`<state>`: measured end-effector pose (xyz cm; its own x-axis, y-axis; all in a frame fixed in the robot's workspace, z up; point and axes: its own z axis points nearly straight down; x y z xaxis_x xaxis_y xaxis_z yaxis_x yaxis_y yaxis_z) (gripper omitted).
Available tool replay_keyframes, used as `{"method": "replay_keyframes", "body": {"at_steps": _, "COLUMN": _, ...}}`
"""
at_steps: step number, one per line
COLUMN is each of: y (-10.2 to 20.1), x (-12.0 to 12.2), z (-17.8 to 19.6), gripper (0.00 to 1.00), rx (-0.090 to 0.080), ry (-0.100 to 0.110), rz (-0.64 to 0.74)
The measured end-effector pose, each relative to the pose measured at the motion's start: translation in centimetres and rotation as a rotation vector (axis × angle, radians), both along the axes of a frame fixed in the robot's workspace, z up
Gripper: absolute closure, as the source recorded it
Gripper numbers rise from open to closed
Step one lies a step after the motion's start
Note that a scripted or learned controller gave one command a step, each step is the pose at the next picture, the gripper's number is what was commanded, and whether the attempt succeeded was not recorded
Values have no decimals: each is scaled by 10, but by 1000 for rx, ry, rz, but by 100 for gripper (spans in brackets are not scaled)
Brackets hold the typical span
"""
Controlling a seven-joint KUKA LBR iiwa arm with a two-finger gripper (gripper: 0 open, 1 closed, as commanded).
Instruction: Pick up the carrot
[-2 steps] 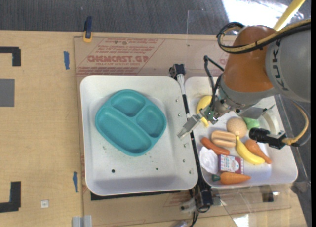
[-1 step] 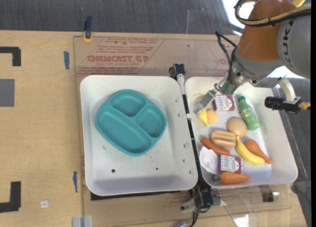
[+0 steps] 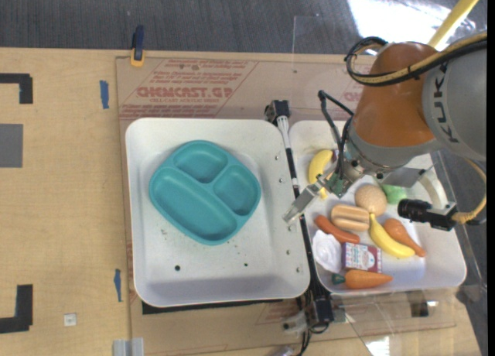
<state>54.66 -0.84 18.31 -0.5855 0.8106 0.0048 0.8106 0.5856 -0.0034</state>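
Right bin (image 3: 452, 269) crowded, little free room; left bin (image 3: 155, 269) roomy, just a teal tray (image 3: 205, 190). Pincer (image 3: 303, 206) sits low at the bins' shared rim, fingers apart, nothing between them. Carrot (image 3: 366, 278): orange, tapered, lying flat along right bin's front edge, touching a small carton (image 3: 360, 256), tip pointing right. Banana (image 3: 389, 240), hotdog (image 3: 349, 216), egg (image 3: 370, 198) packed just behind. Arm (image 3: 398, 107) overhangs bin's rear.

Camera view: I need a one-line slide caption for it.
Grey KUKA arm hangs over the right white bin of toy food; an orange carrot lies at its near edge.
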Motion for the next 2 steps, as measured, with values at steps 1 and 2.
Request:
{"method": "replay_keyframes", "body": {"at_steps": 1, "y": -80, "x": 32, "z": 0, "gripper": 0, "rx": -6, "ry": -10, "rz": 173}}
{"method": "replay_keyframes", "body": {"at_steps": 2, "y": 17, "x": 19, "z": 0, "gripper": 0, "rx": 4, "ry": -1, "rz": 208}}
